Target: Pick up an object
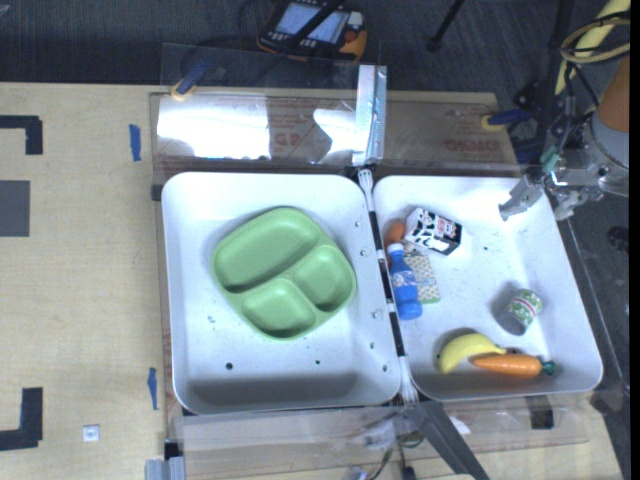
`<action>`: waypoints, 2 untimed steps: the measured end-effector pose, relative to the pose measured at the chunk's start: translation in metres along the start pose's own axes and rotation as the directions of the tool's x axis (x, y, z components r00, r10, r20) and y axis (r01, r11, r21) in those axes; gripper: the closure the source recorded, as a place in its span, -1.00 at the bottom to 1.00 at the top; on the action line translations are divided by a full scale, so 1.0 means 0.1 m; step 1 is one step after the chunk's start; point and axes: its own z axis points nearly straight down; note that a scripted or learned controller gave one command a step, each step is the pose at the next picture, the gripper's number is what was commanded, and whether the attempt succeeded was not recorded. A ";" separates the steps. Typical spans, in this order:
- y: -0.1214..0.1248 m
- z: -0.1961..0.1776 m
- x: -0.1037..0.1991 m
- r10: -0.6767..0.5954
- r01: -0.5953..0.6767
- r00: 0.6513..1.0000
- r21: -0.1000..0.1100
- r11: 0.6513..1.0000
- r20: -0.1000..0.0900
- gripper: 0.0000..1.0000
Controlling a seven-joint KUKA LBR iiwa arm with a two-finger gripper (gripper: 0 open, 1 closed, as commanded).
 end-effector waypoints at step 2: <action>-1.03 1.16 0.00 -0.123 0.123 0.992 -0.009 0.992 -0.007 -1.00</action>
